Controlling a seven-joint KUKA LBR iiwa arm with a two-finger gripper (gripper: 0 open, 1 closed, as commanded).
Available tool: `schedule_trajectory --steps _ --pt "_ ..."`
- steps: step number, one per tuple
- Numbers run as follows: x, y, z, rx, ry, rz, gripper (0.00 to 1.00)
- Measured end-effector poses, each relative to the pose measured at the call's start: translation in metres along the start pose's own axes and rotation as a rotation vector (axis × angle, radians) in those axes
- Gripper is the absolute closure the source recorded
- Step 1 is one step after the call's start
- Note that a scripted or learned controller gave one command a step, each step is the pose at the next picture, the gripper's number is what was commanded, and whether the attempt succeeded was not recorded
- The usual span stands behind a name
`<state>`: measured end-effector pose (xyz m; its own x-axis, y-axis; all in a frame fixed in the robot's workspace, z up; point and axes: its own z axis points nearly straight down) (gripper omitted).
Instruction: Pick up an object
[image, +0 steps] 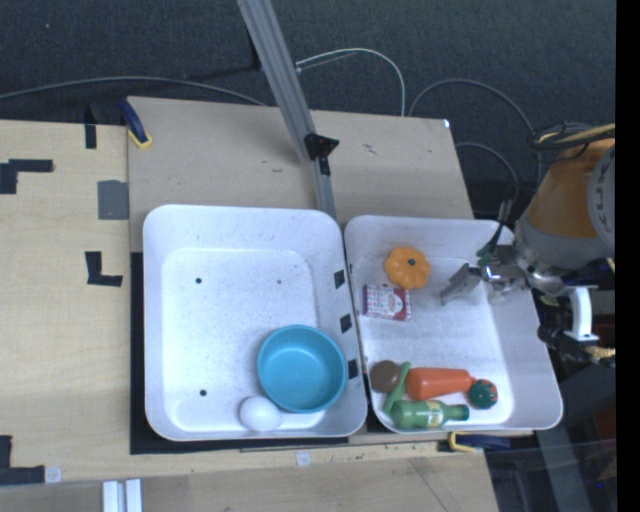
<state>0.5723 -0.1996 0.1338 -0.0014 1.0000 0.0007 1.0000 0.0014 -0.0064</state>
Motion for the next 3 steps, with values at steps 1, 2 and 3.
schedule_trajectory --steps 1,2,3 --pt "0.001 0.001 -0.013 -0.004 -0.001 -0.003 1.0" --pt "0.008 0.005 -0.073 -0.011 -0.002 -0.001 1.0" --pt "0.016 0.005 -0.119 -0.011 -0.002 -0.001 1.0"
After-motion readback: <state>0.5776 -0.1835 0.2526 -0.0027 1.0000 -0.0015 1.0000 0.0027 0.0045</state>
